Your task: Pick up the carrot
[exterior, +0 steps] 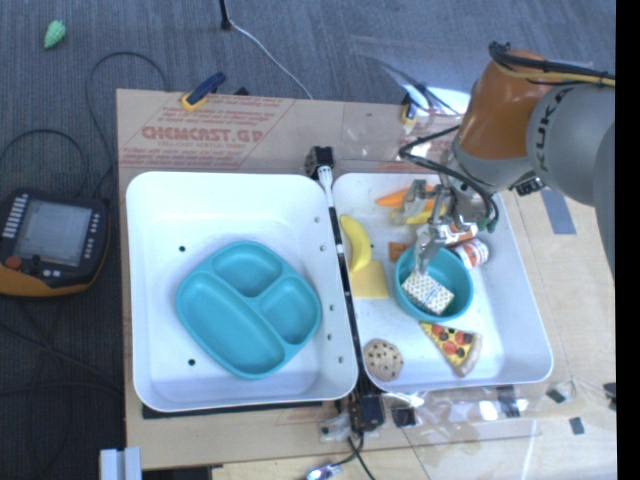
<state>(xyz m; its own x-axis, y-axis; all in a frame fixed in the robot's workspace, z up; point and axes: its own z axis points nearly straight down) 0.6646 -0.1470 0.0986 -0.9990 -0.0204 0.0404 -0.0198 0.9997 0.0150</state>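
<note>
At the near edge of the right bin (520, 298) lie a round cookie (382, 359), close to the divider between the bins, and a pizza slice (453, 343) with dark and red toppings just to its right. Beyond them stands a small teal bowl (455, 293) holding a white, speckled block (427, 291), tilted against the bowl's inner wall. Left of the bowl a flat yellow piece (369, 279) rests on the bin floor, and a banana (355, 240) lies above it along the divider. The gripper (428, 251) hangs over the bowl's far rim, its pale metal fingers (424, 256) pointing down toward the block; whether they are spread or closed cannot be told from this angle, and nothing is seen between them. Beside the gripper on its right lies a small can (472, 251) with red and white on it, touching or just beside the bowl's rim. Farther back in the same bin the carrot (394, 198), a small orange taper, lies on the floor near the far wall, apart from the gripper and partly next to a yellow and orange item that is hard to identify. The grey arm (560, 138) with its orange band rises to the right. In the left bin (160, 228) sits a teal divided plate (250, 308) with three compartments. On the carpet to the far left rests a handheld control pendant (50, 240).
</note>
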